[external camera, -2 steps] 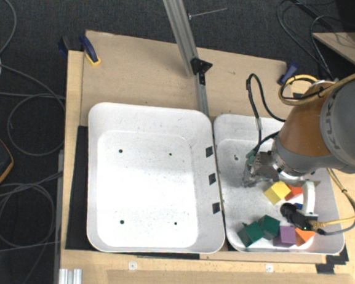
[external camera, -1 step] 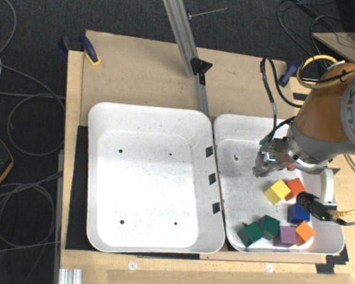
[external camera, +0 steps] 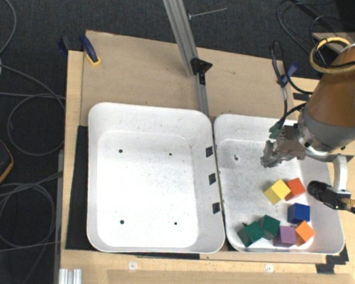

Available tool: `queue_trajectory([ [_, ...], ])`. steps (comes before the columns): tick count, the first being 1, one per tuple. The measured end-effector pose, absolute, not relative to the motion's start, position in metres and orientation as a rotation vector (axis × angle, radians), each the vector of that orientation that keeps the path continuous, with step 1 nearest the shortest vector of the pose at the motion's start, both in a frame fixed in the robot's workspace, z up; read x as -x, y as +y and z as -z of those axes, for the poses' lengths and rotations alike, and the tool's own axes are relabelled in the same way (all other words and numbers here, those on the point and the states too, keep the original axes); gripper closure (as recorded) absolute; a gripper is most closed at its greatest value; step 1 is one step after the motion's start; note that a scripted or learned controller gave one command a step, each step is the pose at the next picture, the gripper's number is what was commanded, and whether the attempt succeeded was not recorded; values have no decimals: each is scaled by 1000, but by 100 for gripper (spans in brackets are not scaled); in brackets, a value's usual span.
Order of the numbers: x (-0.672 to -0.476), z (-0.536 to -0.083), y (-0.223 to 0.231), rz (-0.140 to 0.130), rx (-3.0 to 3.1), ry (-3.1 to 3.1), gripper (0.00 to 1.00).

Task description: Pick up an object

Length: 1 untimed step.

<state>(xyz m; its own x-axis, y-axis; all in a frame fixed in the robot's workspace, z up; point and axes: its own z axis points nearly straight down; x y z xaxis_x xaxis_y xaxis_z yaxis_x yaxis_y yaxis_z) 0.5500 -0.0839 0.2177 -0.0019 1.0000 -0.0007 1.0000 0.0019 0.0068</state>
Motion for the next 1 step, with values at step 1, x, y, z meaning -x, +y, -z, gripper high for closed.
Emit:
queue_trajectory([
  [1,-557,-264,-79,-7,-2216,2220,100],
])
